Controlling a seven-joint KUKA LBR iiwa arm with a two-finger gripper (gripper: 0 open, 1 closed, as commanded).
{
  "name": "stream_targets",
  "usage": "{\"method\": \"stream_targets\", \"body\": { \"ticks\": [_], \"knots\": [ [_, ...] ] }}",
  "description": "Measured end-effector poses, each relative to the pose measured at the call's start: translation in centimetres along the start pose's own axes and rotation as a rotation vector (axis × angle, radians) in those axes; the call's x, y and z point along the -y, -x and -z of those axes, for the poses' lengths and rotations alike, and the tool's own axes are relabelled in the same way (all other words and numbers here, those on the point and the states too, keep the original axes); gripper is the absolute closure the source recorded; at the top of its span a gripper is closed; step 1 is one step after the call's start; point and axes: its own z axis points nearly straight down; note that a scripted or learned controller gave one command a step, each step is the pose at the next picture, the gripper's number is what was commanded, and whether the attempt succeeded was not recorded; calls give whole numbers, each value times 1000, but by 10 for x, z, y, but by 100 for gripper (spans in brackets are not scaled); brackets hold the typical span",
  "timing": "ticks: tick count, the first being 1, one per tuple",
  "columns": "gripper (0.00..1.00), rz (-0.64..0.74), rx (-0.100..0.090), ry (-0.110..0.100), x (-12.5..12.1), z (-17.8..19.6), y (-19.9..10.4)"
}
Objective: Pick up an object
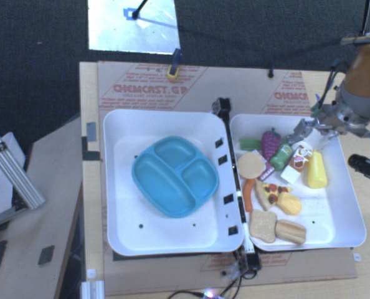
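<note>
The right bin (347,220) holds several toy foods. Among them are purple grapes (271,143), a green bottle (281,156), a round tan bun (251,165), a yellow piece (316,170), a pizza slice (269,194), a slice of toast (263,226) and a small bread loaf (290,231). My gripper (313,129) hangs over the bin's far side, just above a white and red packet (301,156) and to the right of the grapes. Nothing is visibly held.
The left bin (126,229) holds a blue compartment plate (174,175). A black divider with clips (232,173) runs between the two bins. The arm's grey and orange wrist (362,86) stands over the right bin's far right corner. A yellow clamp (173,71) sits behind the bins.
</note>
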Motion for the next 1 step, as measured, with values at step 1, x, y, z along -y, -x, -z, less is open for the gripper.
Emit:
{"method": "stream_targets", "body": {
  "ticks": [1],
  "knots": [
    [0,3,2,13,-3,8,0]
  ]
}}
